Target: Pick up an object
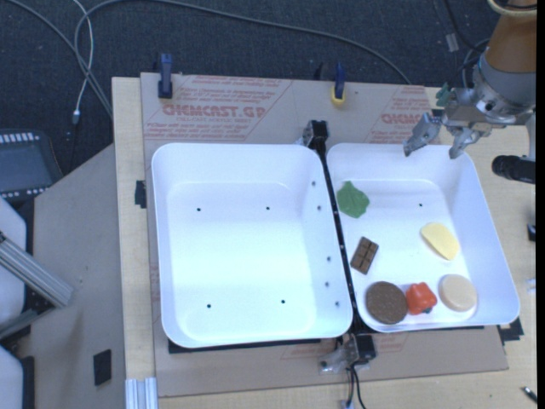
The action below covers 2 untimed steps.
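Observation:
The right bin (pixel 477 203) holds several small objects: a green leafy piece (pixel 352 200), a brown chocolate bar (pixel 364 255), a yellow wedge (pixel 440 240), a dark brown round cookie (pixel 387 302), a red piece (pixel 421 297) and a cream round disc (pixel 457 292). My gripper (pixel 438 143) hangs above the far rim of the right bin, at the upper right. Its two fingers are spread apart with nothing between them. It is well away from all the objects.
The left bin (pixel 170 228) sits beside the right one, joined at a black clamp (pixel 317 133). Blue and yellow clamps hold the board at the back. Cables run across the dark floor behind the bench.

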### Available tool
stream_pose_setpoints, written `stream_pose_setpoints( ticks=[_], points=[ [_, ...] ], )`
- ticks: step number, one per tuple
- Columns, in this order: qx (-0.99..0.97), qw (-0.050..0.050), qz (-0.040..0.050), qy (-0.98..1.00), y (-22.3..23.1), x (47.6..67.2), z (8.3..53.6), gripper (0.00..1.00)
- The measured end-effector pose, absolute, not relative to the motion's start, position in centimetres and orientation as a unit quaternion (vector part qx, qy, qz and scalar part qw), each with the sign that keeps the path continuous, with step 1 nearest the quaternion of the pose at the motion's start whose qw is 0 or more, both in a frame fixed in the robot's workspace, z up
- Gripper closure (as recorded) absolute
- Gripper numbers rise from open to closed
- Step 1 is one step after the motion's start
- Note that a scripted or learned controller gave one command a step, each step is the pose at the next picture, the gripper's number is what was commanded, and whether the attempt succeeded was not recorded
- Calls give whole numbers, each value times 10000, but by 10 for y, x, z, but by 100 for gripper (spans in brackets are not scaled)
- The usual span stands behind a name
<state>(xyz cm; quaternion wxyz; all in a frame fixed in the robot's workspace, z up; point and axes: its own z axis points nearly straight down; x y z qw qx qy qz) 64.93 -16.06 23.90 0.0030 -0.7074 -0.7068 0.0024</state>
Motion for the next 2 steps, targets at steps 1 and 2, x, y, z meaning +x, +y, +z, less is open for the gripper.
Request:
stream_pose_setpoints(
  ticks=[1, 2],
  points=[
    [-7070, -5, -3, -7072, -160, 651, 244, 0],
    [-7071, 19, 13, -7071, -162, 647, 182, 0]
  ],
)
